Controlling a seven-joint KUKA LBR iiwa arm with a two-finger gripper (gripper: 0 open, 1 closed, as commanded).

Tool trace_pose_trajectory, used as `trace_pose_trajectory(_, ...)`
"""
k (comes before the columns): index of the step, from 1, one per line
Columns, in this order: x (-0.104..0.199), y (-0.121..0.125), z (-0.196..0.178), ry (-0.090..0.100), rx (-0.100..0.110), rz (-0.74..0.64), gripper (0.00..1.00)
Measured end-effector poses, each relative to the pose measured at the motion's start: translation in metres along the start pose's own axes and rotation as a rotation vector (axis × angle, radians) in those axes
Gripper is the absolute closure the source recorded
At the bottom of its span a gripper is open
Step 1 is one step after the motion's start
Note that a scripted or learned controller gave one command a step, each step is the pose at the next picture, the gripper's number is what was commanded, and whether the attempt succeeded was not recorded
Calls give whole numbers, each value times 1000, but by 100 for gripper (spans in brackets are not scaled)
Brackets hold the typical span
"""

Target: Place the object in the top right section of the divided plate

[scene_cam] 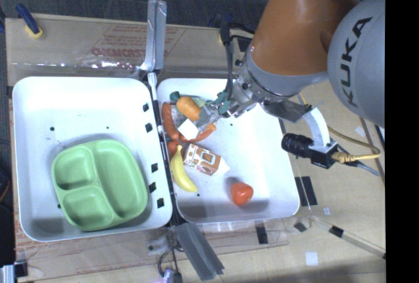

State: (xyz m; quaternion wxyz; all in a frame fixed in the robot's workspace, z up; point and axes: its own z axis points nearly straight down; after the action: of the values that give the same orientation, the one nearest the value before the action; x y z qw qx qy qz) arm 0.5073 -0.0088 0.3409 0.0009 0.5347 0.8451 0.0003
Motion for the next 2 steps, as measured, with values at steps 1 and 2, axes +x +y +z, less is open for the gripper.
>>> trace_pose_trajectory(1,0,1,-10,-1,-1,-5,100)
trace_pose_trajectory(2,-80,4,-81,-2,-1,-319,100)
